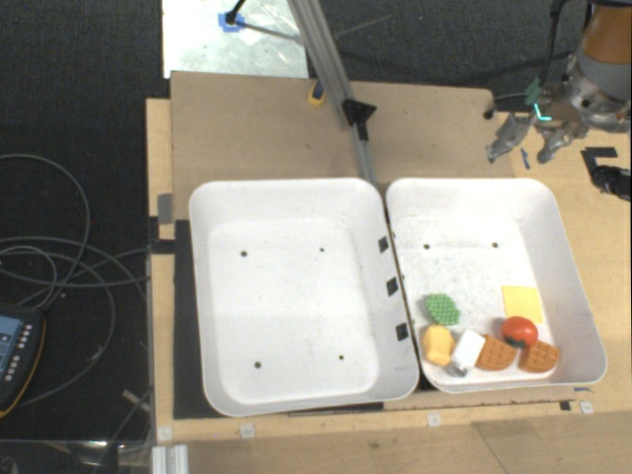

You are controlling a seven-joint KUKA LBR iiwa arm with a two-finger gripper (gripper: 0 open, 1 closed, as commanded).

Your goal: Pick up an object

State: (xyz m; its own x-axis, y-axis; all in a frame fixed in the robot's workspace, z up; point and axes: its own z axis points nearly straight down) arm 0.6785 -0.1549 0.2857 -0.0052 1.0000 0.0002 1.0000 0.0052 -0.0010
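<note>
**benchwatcher:** ok so biggest first. The brown bench [257, 131] carries two shallow white bins side by side. The left bin [212, 265] sits toward the bench's left edge, and the right bin [553, 235] is pushed up against it, touching along the middle seam. A grey pole [326, 47] slants across the bench's far edge and ends near that seam.

**gripnerd:** and the arm?

**benchwatcher:** The arm [604, 38] is up at the bench's far right corner, orange band visible. Its gripper [528, 141] hangs above bare bench just past the right bin's far rim, fingers spread apart, nothing between them.

**gripnerd:** so where's the stuff to pick up?

**benchwatcher:** All bunched in the right bin's near edge, well apart from the gripper. Yellow square [521, 303] sits toward the bin's right wall. The green piece [443, 309] is left of it. Closer to the near rim there's a row: an orange-yellow lump [436, 345], a white block [467, 349] touching it, then two brown waffle-looking pieces [497, 355] and [539, 357]. A red tomato-ish thing [520, 331] rests just behind those two, right below the yellow square.
</note>
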